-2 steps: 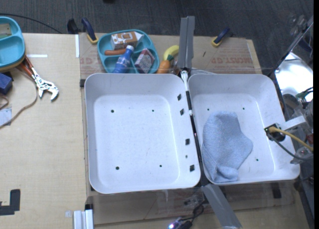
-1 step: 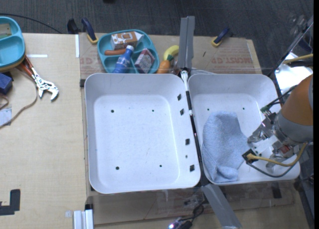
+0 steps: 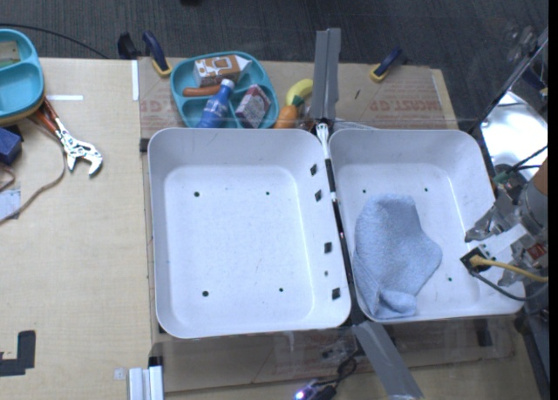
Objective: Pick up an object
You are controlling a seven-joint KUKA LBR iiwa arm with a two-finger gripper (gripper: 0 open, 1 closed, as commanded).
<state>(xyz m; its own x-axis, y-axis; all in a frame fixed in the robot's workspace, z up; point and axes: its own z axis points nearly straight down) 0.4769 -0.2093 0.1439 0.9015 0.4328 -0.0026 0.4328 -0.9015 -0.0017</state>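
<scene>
A grey cloth (image 3: 394, 254) lies crumpled in the right bin (image 3: 453, 147), towards its near side, and it is the only thing in either bin, so it is what the task must mean; the left bin (image 3: 174, 159) holds nothing. The gripper (image 3: 485, 246) sits at the right bin's right rim, well apart from the cloth, with nothing between its fingers; the view there is cluttered with cables and metal, so whether it stands wide or narrow I cannot tell. This looks like the approach step, before any grasp. The next move calls for the arm to travel left over the cloth, come down on a raised fold and close on it, since flat fabric gives little to pinch. Behind the bins, the cardboard (image 3: 410, 104) under them bears red lettering, seemingly reversed and not fully legible; a teal tray (image 3: 180, 84) holds small packaged goods whose labels are too small to read.
</scene>
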